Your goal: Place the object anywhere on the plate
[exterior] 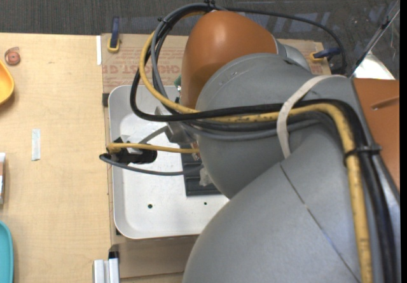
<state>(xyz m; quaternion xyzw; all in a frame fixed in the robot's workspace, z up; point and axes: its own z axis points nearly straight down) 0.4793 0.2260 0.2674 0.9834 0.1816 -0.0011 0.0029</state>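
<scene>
1. At the far left, a wooden surface (57, 116) is lying bare apart from small items cut off by the frame: a yellow shape (5, 88) at the left edge, a teal shape (5, 253) at the bottom left corner, and a small round reddish item (12, 56) near the top.
2. In the middle, a shallow white bin (137, 212) is sitting on the surface, its floor showing only a few dark specks.
3. A black part (130, 156), with yellow and black cables (149, 81) running to it, is hanging over the bin's left side; I cannot tell whether this is the pincer, or whether it is spread or pressed together.
4. On the right, the grey arm (286, 167) with its orange band (219, 43) is covering most of the bin.
5. Judging progress: neither the object nor the plate can be made out, so where the object is lying, and how much of the placing is done, cannot be told.
</scene>
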